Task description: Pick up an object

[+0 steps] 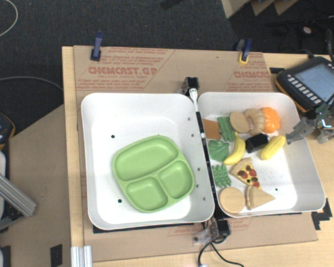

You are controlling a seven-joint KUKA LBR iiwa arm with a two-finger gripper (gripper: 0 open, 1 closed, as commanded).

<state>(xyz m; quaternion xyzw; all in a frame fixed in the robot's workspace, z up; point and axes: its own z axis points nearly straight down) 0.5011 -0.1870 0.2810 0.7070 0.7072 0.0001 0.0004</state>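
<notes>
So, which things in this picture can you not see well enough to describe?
- End effector, camera view: small and blurred at the right bin's rim; finger state unreadable.
- Arm, camera view: cut off by the right edge.
- Toy food pile: pieces overlap, so the lower ones are partly hidden.
- Green tray in the left bin: fully clear.

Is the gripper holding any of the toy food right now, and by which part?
Nothing is held. The grey two-finger gripper sits at the right bin's edge, clear of the yellow toy corn cob nearby, with nothing between its fingers. Whether they are open cannot be told.
</notes>
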